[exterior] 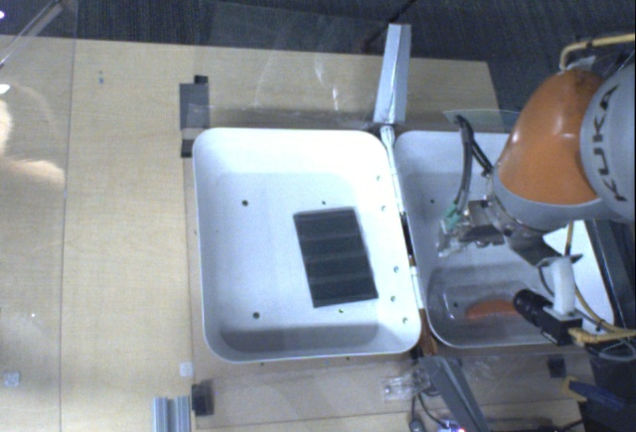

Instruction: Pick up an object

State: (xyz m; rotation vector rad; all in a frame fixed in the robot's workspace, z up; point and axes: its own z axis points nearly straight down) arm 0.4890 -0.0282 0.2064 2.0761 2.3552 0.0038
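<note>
A black ridged rectangular pad (336, 257) lies flat in the middle of the left bin (224, 221). An orange-red elongated object (485, 309) rests near the front of the right bin (427, 172). My gripper (453, 233) hangs low over the right bin, just above and to the left of the orange-red object, with the orange-banded wrist behind it. A small green bit (452, 217) shows right at the gripper's tip; whether it is a separate thing is unclear. The arm hides much of the right bin's floor.
A metal post (394, 72) rises behind the divide between the two bins. A dark bracket (195, 107) sits at the left bin's back left corner. Wooden bench (109, 241) stretches out to the left.
</note>
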